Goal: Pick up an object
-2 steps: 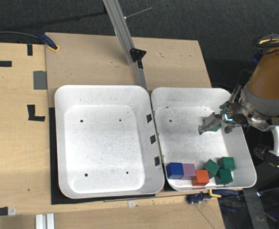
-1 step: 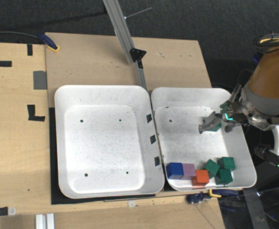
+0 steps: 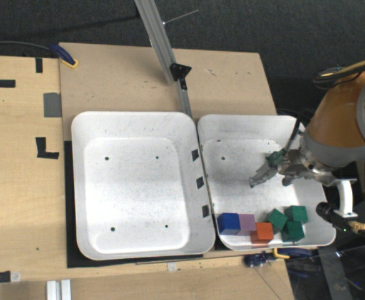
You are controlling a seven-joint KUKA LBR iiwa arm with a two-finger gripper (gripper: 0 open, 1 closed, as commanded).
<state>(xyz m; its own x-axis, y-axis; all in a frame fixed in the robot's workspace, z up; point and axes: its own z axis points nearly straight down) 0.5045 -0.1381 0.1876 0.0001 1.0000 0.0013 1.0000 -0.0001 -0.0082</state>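
My gripper (image 3: 269,172) hangs over the middle of the right bin (image 3: 245,136), reaching in from the right. A small green block (image 3: 274,160) shows right at the gripper's upper edge, touching or partly hidden by it; I cannot tell whether it is held or lies on the bin floor. Along the bin's front wall lie a blue block (image 3: 229,223), a purple block (image 3: 247,222), an orange block (image 3: 263,231) and three green blocks (image 3: 287,222) bunched together.
The left bin (image 3: 132,186) stands beside the right one, sharing a middle wall. A slanted metal rail (image 3: 160,36) runs from the top down to the bins' back edge. The arm's orange band (image 3: 339,114) sits over the right bin's right rim.
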